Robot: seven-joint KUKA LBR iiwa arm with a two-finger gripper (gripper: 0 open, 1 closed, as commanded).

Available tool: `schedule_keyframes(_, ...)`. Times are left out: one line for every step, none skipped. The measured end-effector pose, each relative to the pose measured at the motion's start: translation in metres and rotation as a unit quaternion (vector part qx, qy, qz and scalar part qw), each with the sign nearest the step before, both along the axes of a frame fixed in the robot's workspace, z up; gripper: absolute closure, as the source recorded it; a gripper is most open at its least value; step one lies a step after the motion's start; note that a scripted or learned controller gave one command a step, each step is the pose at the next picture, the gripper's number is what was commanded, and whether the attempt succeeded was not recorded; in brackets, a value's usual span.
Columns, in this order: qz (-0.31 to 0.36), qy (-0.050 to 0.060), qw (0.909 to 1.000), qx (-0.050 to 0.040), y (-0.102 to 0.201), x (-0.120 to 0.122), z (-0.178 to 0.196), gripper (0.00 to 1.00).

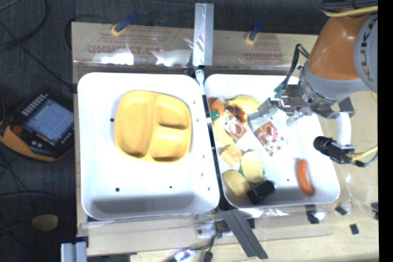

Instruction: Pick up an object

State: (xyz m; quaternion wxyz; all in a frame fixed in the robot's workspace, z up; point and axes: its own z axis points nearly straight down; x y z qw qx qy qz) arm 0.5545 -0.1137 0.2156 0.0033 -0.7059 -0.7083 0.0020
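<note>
My gripper [276, 107] hangs over the upper middle of the right bin [325, 193], at the end of the grey and orange arm [341, 52]. Just below and left of it lies a white snack packet with red print [268, 135], and a second printed packet [235, 127] lies further left. Nothing shows as held. Also in this bin are a yellow lemon-like fruit [244, 101], a small orange piece [215, 107], a yellow cheese wedge [231, 155], a pale green round item [251, 164], a potato [234, 181], a black object [261, 191] and an orange sausage [304, 176].
The left bin [98, 193] holds a yellow divided tray [152, 126]. A metal strip [203, 34] stands behind the wall where the two bins meet. A handheld pendant [40, 126] lies on the floor at far left.
</note>
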Motion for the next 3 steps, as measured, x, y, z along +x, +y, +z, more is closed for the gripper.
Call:
schedule_keyframes(-0.004,0.000,1.0000,-0.0005,-0.072,0.015,-0.100,0.00)
schedule_keyframes(0.048,-0.001,0.9989,-0.0006,-0.099,0.018,0.037,0.00)
schedule_keyframes(0.076,-0.002,0.9971,0.0009,-0.099,0.050,-0.105,0.00)
